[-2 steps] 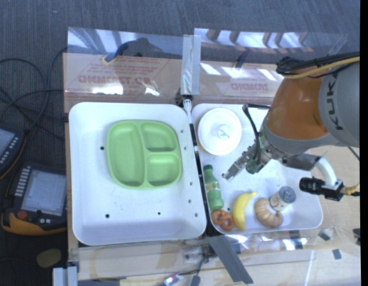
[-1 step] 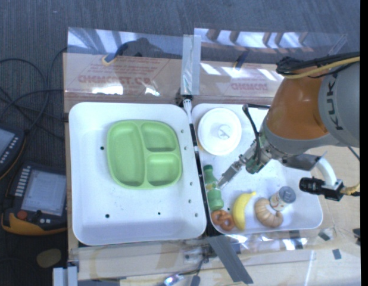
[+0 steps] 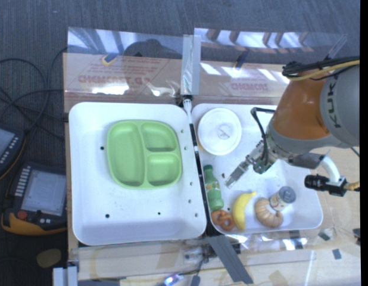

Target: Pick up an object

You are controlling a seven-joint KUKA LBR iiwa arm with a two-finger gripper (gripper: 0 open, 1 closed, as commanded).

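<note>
Banana (image 3: 243, 208) lies just below tool (image 3: 234, 177)

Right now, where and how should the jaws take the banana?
Probably the banana's middle, from straight above, jaws closing across its narrow width. It lies flat and curved in the right bin, with a pretzel and croissant crowding its lower end.

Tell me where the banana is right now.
The banana lies near the front edge of the right bin, between the green bottle and the croissant, below the gripper.
</note>
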